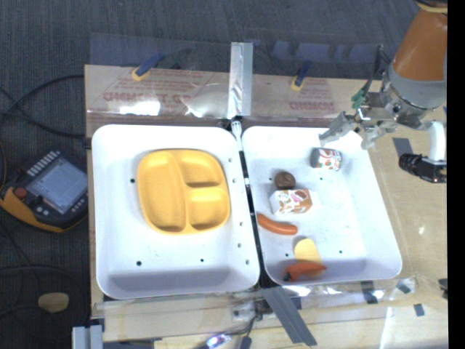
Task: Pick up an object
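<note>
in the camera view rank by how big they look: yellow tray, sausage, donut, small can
1. yellow tray, by far the largest
2. sausage, long but thin
3. small can
4. donut

The can and donut look close in size, so their order is unsure.

Even, fairly bright overhead light fills the scene. The two white bins, left bin (116, 267) and right bin (378, 231), look slightly overexposed, with soft, short shadows under their rims. Glare gleams on the clear plastic sheet (174, 93) at the bench's far edge. Focus is moderate; small details appear grainy. The dark carpet (43, 35) reads dim.
</note>
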`<move>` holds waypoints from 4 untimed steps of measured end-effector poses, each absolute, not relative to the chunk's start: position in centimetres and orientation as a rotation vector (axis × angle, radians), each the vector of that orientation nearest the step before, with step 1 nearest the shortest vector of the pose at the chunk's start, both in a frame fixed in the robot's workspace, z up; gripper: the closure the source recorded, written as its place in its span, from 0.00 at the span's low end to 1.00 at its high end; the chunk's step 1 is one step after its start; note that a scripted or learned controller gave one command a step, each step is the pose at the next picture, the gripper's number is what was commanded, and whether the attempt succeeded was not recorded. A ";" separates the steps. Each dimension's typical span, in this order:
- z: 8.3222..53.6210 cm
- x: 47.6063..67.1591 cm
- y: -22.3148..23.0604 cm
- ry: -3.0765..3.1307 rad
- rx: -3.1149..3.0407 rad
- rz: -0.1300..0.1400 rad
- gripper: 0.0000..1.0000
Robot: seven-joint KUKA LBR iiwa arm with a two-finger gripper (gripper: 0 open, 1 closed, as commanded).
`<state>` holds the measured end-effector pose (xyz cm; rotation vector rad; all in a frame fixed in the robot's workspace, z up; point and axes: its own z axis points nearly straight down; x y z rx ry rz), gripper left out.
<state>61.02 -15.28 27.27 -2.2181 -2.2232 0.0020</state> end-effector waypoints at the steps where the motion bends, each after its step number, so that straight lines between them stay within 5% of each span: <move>1: 10.7 61.4 -16.5 -2.249 -2.198 0.000 0.00; 2: 9.4 65.9 -13.9 -2.002 -2.368 0.062 0.00; 3: 9.7 66.7 -18.3 -1.658 -2.675 0.016 0.00; 4: 10.2 66.8 -18.0 -1.665 -2.675 0.014 1.00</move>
